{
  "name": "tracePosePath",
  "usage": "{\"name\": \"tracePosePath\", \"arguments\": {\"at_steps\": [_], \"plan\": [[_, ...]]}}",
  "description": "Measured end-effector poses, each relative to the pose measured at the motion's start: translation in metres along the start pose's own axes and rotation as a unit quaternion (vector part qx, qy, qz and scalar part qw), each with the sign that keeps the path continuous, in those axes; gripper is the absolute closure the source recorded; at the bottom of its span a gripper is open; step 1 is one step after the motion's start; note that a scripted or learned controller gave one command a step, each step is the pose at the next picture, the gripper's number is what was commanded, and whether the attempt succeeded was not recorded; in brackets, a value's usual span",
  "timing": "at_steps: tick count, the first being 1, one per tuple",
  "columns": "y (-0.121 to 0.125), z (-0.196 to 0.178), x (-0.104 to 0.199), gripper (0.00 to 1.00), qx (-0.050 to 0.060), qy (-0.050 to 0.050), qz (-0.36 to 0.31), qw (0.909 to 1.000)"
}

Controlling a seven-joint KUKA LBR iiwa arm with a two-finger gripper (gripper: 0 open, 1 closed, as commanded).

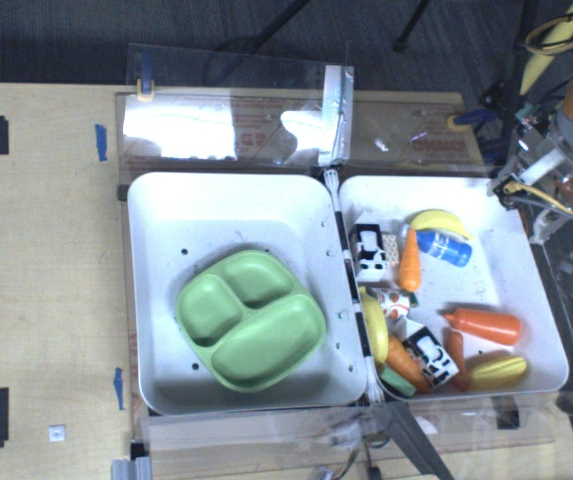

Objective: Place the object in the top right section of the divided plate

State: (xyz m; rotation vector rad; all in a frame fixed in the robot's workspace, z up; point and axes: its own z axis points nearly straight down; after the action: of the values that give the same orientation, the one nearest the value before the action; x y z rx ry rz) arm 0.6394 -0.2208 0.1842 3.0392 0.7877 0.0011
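While 1 green divided plate (252,317) fills 1 bin (156,218), finger state stays unclear.

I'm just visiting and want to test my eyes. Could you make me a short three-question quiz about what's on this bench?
1. True or false: the green divided plate lies in the left bin.
2. Which thing touches the yellow banana at the back of the right bin? A) a blue can B) a red cup C) a green spoon
3. Fill in: the plate has ___ sections, with no toy in any of them.

Key:
1. True.
2. A, the blue can lies against it.
3. Three.
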Motion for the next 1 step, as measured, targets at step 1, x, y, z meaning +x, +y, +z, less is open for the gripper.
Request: {"name": "tracePosePath", "arguments": {"at_steps": [1], "plan": [[0.0080, -0.0181, 0.0128, 0.00, 0.000, 0.000, -0.082, 0.9966]]}}
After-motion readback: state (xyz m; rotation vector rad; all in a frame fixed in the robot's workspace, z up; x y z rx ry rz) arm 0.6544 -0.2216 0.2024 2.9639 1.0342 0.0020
